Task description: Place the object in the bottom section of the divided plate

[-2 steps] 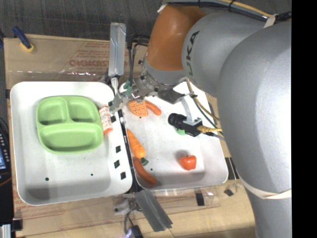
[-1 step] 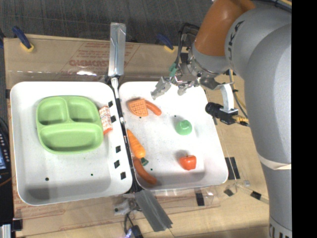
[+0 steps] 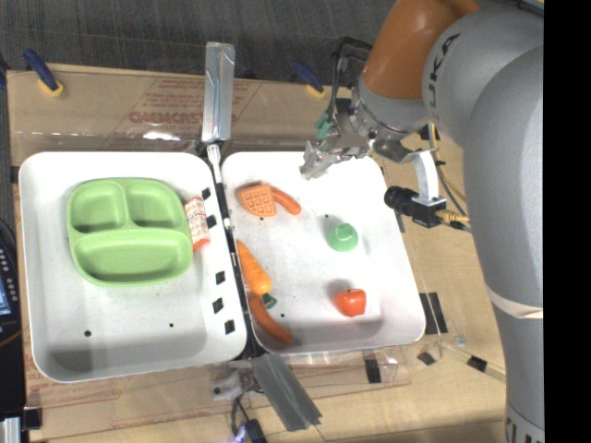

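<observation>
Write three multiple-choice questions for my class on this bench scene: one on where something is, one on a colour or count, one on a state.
1. Where is the divided plate?
A. Left bin
B. Right bin
C. On the bench outside the bins

2. What colour is the plate?
A. White
B. Green
C. Orange

3. Where is the gripper?
A. Over the plate
B. At the right bin's far edge
C. Over the red tomato

Answers: 1 A, the plate lies in the left bin. 2 B, it is light green. 3 B, the gripper is by the far rim, beyond the waffle.
</observation>
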`<state>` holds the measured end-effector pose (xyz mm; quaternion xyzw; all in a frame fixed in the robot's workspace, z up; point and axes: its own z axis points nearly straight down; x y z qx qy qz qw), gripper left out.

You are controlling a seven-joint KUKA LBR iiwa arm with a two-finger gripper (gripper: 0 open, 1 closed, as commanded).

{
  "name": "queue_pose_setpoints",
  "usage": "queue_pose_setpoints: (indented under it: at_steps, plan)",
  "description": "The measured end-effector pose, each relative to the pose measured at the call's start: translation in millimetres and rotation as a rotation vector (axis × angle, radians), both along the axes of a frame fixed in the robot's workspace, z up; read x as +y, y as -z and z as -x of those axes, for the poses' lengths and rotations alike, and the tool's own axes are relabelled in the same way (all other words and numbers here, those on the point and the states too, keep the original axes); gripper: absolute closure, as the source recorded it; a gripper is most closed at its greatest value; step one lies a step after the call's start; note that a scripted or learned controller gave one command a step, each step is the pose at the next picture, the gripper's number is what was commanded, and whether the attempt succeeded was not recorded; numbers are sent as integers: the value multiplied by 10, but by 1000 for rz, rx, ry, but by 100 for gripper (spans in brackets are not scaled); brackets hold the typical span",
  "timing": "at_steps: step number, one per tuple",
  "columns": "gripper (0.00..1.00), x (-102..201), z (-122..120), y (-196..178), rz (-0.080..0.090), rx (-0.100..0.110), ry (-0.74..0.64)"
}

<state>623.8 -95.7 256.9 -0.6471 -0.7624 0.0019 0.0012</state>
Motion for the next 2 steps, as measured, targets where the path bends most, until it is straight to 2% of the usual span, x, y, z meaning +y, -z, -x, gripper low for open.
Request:
queue_pose_setpoints:
  at_steps: [1, 2]
  plan:
    - [100, -91, 693, 316, -1, 1, 23]
    - [100, -702, 1419, 187, -1, -2, -72]
